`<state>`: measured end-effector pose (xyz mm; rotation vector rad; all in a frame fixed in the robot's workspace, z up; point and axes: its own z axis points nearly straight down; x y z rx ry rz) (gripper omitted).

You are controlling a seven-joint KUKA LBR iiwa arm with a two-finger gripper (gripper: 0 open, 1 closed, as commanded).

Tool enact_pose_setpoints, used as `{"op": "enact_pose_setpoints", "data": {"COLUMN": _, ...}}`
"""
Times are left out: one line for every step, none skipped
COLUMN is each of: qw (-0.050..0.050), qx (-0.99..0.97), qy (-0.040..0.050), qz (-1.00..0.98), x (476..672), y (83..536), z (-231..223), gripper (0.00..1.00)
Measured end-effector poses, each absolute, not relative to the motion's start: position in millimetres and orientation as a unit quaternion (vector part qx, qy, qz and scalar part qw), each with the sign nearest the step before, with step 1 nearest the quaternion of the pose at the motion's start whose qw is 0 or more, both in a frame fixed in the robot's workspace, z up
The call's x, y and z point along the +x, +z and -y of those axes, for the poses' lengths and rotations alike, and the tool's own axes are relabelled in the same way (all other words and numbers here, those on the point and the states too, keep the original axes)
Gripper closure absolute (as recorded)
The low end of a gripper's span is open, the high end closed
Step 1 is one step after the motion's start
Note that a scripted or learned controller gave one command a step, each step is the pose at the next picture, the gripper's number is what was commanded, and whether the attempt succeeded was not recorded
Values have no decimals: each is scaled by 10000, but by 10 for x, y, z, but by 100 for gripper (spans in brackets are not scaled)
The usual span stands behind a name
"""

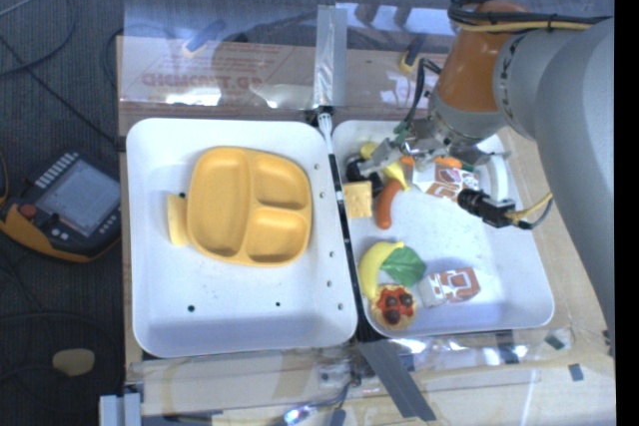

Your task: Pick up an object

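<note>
Toy fruit, a banana, a green leaf and a small carton are held in the right bin. A yellow divided tray is held in the left bin. The gripper is lowered among items at the right bin's far end; the state of its fingers cannot be told.

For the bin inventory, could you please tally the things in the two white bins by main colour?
Yellow: 4: divided plastic tray, flat piece beside it, cheese-like square, banana
Orange: 1: carrot-shaped toy
Green: 1: leaf
Red-and-white: 2: small packets
Total: 8, with the clutter under the gripper uncounted.
</note>
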<state>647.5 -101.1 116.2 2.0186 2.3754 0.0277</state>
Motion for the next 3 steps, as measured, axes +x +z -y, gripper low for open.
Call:
{"op": "enact_pose_setpoints", "data": {"qw": 125, "qx": 6167, "qy": 90, "qz": -7871, "x": 6613, "y": 1068, "z": 994, "gripper": 0}}
{"op": "enact_pose_setpoints", "data": {"qw": 161, "qx": 6161, "qy": 113, "qz": -7875, "x": 6639, "y": 1209, "z": 986, "gripper": 100}}
{"op": "enact_pose_setpoints", "data": {"qw": 9, "qx": 6395, "qy": -4, "qz": -7688, "x": 6688, "y": 2336, "z": 354, "gripper": 100}}
